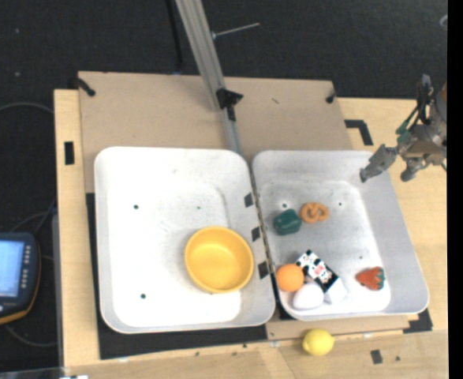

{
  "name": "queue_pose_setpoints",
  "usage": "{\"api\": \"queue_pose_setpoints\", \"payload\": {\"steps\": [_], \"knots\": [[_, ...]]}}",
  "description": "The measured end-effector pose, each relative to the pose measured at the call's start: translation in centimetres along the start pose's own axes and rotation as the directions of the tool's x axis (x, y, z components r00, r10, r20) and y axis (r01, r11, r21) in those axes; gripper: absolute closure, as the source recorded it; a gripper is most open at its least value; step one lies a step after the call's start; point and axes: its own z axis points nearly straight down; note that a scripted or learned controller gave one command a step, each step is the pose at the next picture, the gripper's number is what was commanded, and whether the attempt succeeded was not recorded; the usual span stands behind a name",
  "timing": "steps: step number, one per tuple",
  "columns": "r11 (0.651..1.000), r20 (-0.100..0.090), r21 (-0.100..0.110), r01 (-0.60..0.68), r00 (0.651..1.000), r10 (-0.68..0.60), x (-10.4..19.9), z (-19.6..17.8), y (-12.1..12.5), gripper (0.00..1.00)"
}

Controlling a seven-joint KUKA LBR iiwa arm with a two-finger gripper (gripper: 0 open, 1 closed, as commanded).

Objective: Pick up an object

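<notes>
A tan wooden bench (160, 117) is seen bearing two shallow white plastic bins. A round yellow plastic bowl (218, 259) is held in the left bin (136, 188). The two-finger gripper (395, 166) is seen at the right bin's (389, 235) upper right edge, jaws spread wide and gripping nothing. The small orange pretzel-shaped toy (314, 212) lies well apart, below and left of it, just beside a dark green block (287, 222).

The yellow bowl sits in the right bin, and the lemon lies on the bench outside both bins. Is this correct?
Not quite. The camera view shows the yellow bowl in the left bin, not the right one. The lemon does lie on the bench, outside both bins.
</notes>
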Motion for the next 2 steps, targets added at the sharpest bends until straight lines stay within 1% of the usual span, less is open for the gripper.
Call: {"api": "queue_pose_setpoints", "payload": {"steps": [1,2], "knots": [[1.0,0.001,0.0,0.001,1.0,-0.001,0.0,0.0,0.0,0.0],[1.0,0.002,0.004,0.0,1.0,0.0,-0.3,4.8,0.8,0.0]]}}
